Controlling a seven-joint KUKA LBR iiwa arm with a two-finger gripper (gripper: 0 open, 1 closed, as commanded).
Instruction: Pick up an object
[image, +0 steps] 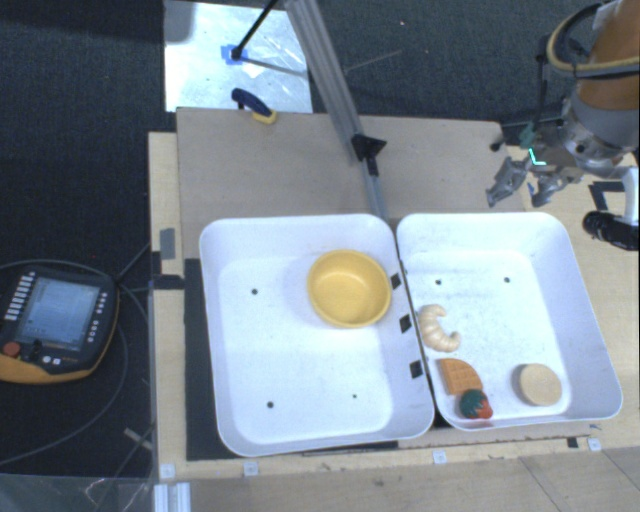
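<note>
**White bins below, gripper parted above the far right corner**

White plastic makes up both shallow bins, set side by side on a tan bench. The left bin (240, 300) holds a yellow bowl (348, 288) that sits upright in its far right part, close to the wall shared with the other bin. The right bin (570, 290) carries four small things, all in its near half. A pale curved piece shaped like a croissant (437, 327) lies near the left wall. Just nearer than it sits an orange wedge (459, 375), and touching the wedge's near edge is a small red and green piece (474, 404). To the right of these, a little apart, rests a round beige disc (538, 384).

The grey arm with its orange band (605, 90) reaches in from the far right. Its gripper (527, 186) hangs over the bench just beyond the far rim of the right bin, with its two dark fingers (505, 185) spread apart and nothing between them. It is well apart from the small objects in the near half of that bin.

A slanted metal pole (335, 85) runs from the far edge down toward the seam between the bins, with a black clamp (367, 148) on it. A blue and yellow object (253, 103) lies at the far left of the bench board. On the dark floor to the left sits a handheld control pendant (55, 320) with a lit screen and an orange casing, its cable trailing toward the bench.
</note>
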